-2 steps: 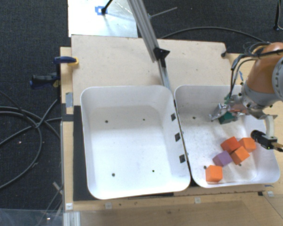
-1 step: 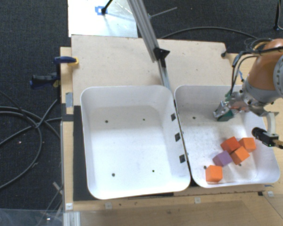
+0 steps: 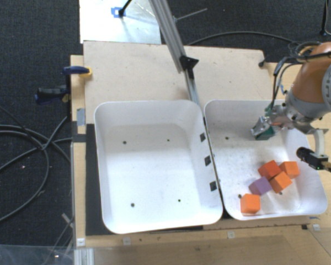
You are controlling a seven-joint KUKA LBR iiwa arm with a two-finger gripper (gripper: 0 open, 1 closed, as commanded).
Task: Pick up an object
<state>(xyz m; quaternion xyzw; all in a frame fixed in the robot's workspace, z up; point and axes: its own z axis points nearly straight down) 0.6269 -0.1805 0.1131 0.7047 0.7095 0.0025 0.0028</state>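
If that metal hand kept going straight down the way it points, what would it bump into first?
Probably a small green thing right under the hand, then the right bin's white floor. Depth is hard to judge; the blocks lie off to the side.

My arm (image 3: pixel 320 87) is grey, with a rounded orange band above the wrist. Thin dark cables loop out from its top and run down along the orange part toward my pincer (image 3: pixel 262 128), a small piece of silvery metal with a touch of teal green. A short black fitting on a pale bracket juts from the underside of my wrist
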